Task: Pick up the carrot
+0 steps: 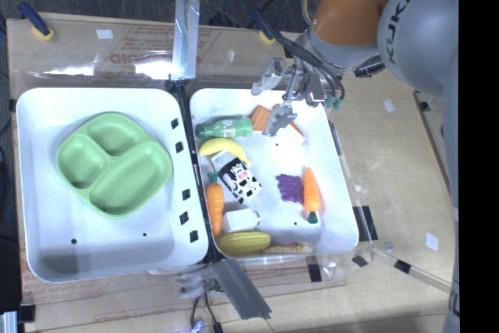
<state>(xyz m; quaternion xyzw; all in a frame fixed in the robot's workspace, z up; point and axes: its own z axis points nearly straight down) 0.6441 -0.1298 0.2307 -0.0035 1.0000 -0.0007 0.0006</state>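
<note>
Carrot point(311, 193): lies at four o'clock in right bin point(340, 168), beside purple toy point(290, 186). Gripper point(282, 119) hovers at twelve; jaws' state unreadable. Descend along its length.

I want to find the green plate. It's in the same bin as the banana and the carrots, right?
Not quite. The green plate lies in the left bin, by itself. The banana and the carrots are in the right bin, as the camera view shows.
</note>
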